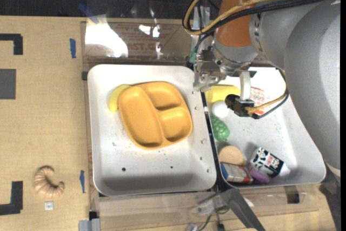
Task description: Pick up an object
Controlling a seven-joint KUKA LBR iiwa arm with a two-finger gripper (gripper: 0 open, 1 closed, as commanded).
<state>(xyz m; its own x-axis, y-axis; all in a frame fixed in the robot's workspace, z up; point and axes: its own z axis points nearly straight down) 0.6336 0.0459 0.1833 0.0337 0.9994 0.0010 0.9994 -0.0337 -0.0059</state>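
Gripper [216, 79] sits at upper centre of frame, over the divider between the two bins, at the top of the right bin [303, 132]. Cannot tell its state, or whether it has hold of anything.

Nearest candidates lie just below it in the right bin: yellow object [220, 94], white ball [220, 111], green knobbly piece [220, 129]. Further down: tan rounded piece [232, 154], black-and-white carton [267, 161].

Left bin [102, 116] holds an orange divided tray [155, 113].

Judgement: yellow object looks light, smooth, possibly slippery; take hold across its narrow width, mid-length. White ball likely rolls. Tray too broad for a two-finger grasp except at the rim.
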